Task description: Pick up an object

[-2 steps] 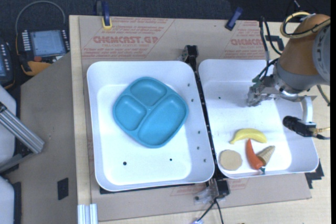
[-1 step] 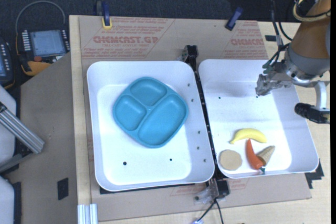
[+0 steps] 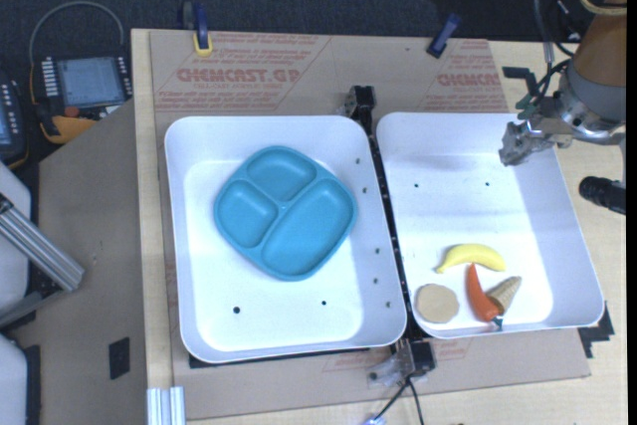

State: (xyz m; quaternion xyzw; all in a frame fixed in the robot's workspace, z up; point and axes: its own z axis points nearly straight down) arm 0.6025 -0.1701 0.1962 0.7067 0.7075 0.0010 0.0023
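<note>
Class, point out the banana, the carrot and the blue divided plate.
banana (image 3: 471, 257), camera view, middle of its yellow curve.
carrot (image 3: 481, 295), camera view, mid orange body.
blue divided plate (image 3: 286, 211), camera view, central ridge where compartments meet.

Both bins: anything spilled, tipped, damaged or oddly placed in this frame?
Nothing stands out. The blue divided plate lies flat in the left bin, rotated a little off the bin's edges. The banana, cookie, carrot and cone cluster in the right bin's near corner. The gripper hovers near its far edge.

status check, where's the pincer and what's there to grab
Pincer over right bin's far edge, holding nothing seen. Banana, carrot, cookie, cone clustered at near end. Nothing in the way.
</note>
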